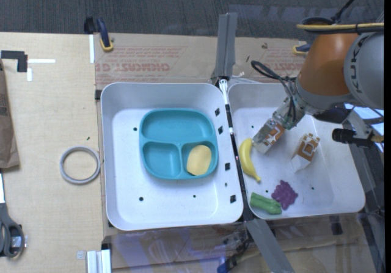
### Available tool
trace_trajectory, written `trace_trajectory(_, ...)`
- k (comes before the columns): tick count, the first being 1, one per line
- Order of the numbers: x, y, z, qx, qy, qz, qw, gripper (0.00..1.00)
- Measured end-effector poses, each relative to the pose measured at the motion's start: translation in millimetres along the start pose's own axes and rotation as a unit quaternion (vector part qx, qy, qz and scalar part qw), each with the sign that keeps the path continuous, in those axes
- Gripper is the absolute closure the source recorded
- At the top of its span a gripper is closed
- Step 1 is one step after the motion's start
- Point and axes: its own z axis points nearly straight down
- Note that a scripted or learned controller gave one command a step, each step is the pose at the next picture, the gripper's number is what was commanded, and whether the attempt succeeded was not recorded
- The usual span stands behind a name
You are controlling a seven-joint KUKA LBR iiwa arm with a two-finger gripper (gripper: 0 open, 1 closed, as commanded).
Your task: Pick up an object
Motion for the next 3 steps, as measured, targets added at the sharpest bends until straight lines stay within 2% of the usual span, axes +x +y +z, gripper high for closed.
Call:
trace_trajectory(1,18,-7,-1,0.001,-0.002,-0.014,0.9999,0.0)
trace_trajectory(2,23,-5,-1,0.0,-0.001,-0.11,0.9939,0.0)
trace_trajectory(3,-9,-54,-1,0.001,0.001,-0.223,0.9749,0.0)
